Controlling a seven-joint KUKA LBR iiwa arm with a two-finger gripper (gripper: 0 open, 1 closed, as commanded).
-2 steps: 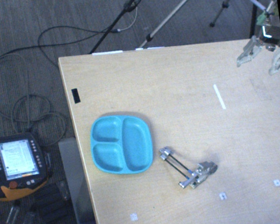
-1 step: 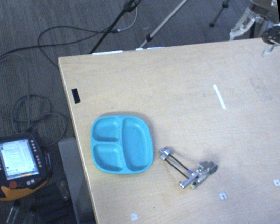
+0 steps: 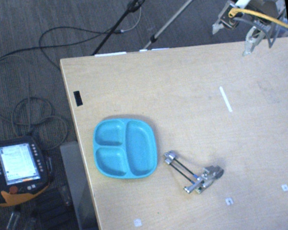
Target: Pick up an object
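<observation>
The jaws (image 3: 260, 41) hang at the far right corner of the surface (image 3: 194, 94), their two fingers apart with nothing between them. Well apart from them, toward the near middle, a metal clamp tool (image 3: 193, 173) lies flat, with a blue divided plate (image 3: 126, 148) just to its left. A small white stick (image 3: 226, 99) lies between the jaws and the tool.

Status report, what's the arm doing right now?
Pincer open, up at far right corner. Blue divided plastic plate and metal clamp tool untouched. Nothing between.
</observation>
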